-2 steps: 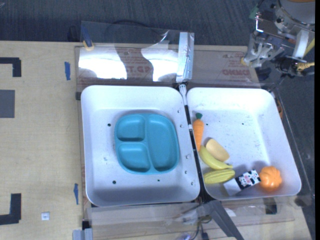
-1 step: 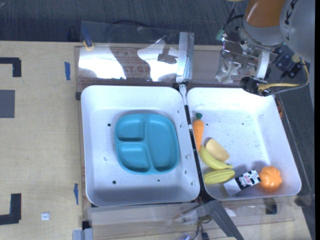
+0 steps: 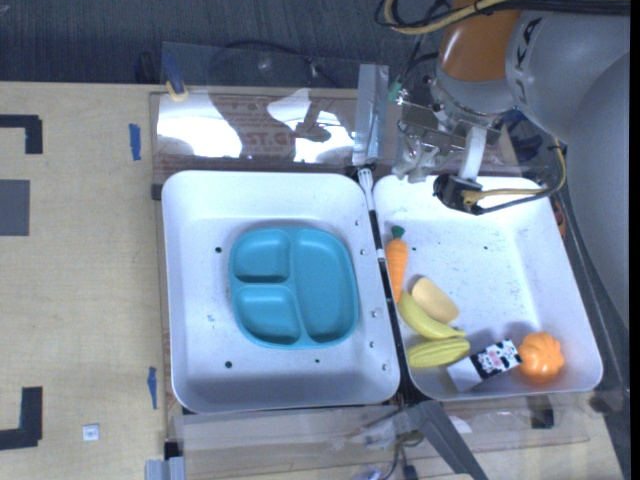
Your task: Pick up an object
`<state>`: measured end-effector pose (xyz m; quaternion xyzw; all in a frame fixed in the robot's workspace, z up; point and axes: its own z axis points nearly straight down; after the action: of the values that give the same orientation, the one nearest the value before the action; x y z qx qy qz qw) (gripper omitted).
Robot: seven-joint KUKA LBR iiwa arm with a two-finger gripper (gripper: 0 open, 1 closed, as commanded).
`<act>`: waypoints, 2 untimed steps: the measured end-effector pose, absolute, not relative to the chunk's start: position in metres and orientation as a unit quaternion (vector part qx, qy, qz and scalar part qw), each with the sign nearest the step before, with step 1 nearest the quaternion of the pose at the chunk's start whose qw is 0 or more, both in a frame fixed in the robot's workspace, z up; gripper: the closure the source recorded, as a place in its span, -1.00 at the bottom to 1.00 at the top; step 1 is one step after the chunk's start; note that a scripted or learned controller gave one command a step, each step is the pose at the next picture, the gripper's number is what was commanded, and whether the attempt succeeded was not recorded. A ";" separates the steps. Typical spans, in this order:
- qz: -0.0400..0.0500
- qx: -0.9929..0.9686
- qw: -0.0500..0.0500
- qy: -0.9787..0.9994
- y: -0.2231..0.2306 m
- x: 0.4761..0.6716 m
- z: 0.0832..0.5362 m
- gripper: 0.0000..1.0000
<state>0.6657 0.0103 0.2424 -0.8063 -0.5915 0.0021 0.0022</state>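
Note:
My gripper [image 3: 414,160] hangs over the far left corner of the right bin [image 3: 520,238], above its rim and well away from the objects. These lie along the bin's left and near sides: an orange carrot [image 3: 397,265], a yellow banana [image 3: 422,318] with a pale yellow piece [image 3: 436,297] resting against it, a yellow-green oblong fruit [image 3: 437,353], a small black-and-white object [image 3: 496,359] and a round orange fruit [image 3: 541,356]. I see nothing held by the gripper.
The left bin [image 3: 190,268] holds a blue divided plate [image 3: 294,285]. A raised divider between the two bins runs just left of the carrot. Bare white floor takes up the middle and far right of the right bin.

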 end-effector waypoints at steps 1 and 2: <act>-0.002 -0.808 -0.002 -0.589 -0.022 0.667 0.284 1.00; 0.001 -0.776 0.002 -0.631 0.043 0.655 0.263 1.00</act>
<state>0.6552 0.0428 0.2634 -0.7758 -0.6310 0.0014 0.0020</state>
